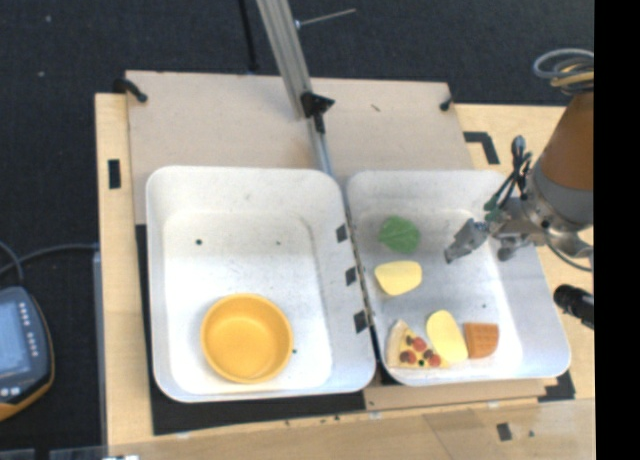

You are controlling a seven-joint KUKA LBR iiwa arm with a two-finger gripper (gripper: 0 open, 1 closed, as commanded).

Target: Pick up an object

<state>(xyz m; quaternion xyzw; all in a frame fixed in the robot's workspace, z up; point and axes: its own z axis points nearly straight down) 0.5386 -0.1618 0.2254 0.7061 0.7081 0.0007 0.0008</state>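
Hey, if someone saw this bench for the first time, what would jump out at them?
Probably the yellow bowl, sitting alone at the near end of the left bin. Next, the cluster of toy food in the right bin: a green piece, a pale yellow piece and three more along the near edge. The gripper hangs over that bin's right side.

A yellow bowl (246,337) sits near the left bin's (180,198) front edge. The gripper (483,245) hovers over the right bin (430,188), with the green piece (400,235) and yellow pieces (398,277) beside it.

Bins (250,183) matt white plastic; bowl (246,337) smooth yellow plastic.
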